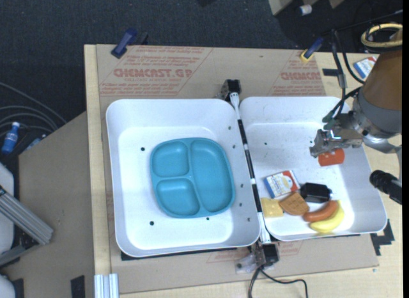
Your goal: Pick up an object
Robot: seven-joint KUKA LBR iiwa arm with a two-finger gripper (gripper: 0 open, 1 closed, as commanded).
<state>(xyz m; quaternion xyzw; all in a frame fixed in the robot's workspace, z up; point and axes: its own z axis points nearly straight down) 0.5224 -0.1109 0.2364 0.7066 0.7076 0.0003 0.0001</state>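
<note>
Single arm enters from the right of the camera view, gripper (pixel 330 142) positioned over the right bin (pixel 281 114), in the part of that bin farthest from the divider (pixel 246 156) between the two bins. A small red-orange object (pixel 331 156) sits directly under the gripper, touching or nearly touching its lower end; whether the object is between the fingers or lying on the bin floor cannot be determined from this angle, and the finger opening cannot be read either. Remaining items are clustered in the right bin's near corner, below the gripper: a small blue-and-white packet (pixel 281 183) closest to the divider, a black object (pixel 316 192) just beside it on the side away from the divider, a pale yellow square piece (pixel 272 208) and a brown cookie-like piece (pixel 294 204) touching each other below the packet, then a reddish sausage shape (pixel 321 211) lying against a yellow banana-like piece (pixel 328 223) at the bin's near rim. Left bin (pixel 128 121), across the divider, holds a blue three-compartment plate (pixel 191 176) roughly centred. Both bins rest on the table (pixel 153 66), which has a printed protective sheet.
</note>
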